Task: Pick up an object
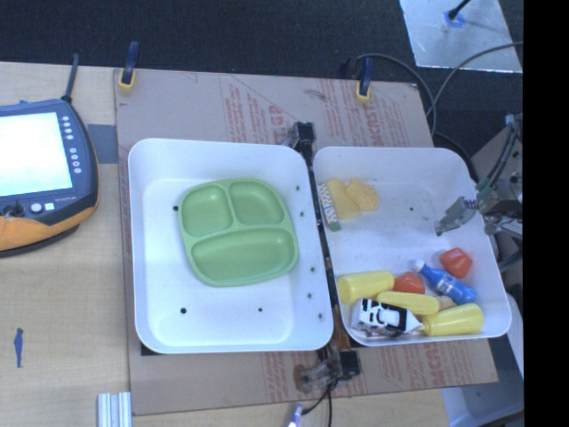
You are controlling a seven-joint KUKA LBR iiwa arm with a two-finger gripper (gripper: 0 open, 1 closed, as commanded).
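Gripper (452, 217): poised low at the right bin's (391, 163) far right wall; finger state cannot be told, nothing seen held. Nearest candidates below it: red piece (456, 261), blue bottle (447, 283); then yellow cylinders (364, 286) heaped against the near wall. Farthest left: green divided plate (237, 231), alone in the left bin (156, 265).

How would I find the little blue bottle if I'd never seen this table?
Look in the right bin, down at its near right corner where the toys pile up. The blue bottle lies tilted between a red piece and a long yellow one; it's the only blue toy there.
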